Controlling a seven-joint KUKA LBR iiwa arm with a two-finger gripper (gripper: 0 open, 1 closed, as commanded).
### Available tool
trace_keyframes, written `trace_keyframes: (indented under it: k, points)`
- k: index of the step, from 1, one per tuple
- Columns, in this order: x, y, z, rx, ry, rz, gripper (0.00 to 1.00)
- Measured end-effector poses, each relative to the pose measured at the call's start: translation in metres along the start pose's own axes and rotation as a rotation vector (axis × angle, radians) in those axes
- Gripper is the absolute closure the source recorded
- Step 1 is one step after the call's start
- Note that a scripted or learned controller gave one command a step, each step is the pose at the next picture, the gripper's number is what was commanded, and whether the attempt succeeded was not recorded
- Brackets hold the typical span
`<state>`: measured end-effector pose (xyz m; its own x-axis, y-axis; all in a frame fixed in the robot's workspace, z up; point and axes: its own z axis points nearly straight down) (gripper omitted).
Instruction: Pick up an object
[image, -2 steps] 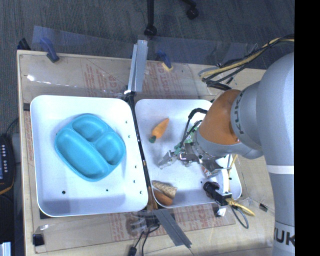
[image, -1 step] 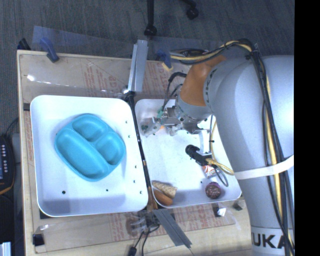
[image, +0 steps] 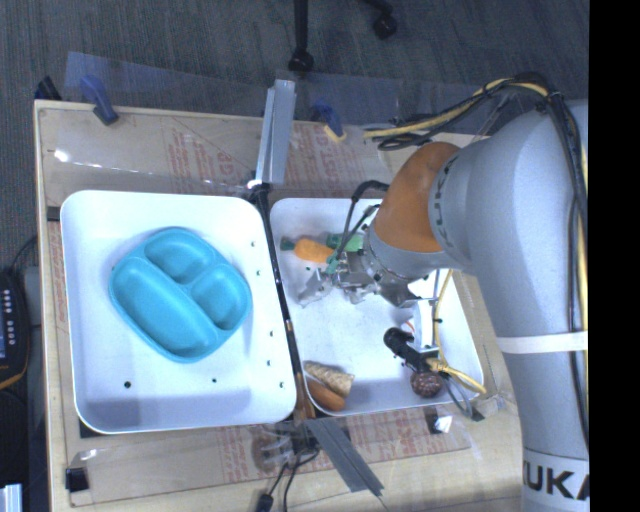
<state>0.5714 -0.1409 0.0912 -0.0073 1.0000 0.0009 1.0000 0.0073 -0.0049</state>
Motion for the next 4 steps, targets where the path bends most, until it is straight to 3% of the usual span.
trace_keyframes:
  k: [1, 2, 3, 4]
  points:
    - [0.016, -0.095, 0.0, -0.002, 0.001, 0.001, 0.0]
    - [-0.001, -0.015, 0.0, -0.001, 0.0, 0.002, 0.0]
    - [0.019, -0.094, 0.0, -0.002, 0.0, 0.0, 0.0]
    - [-0.006, -0.06, 0.0, -0.001, 0.001, 0.0, 0.0]
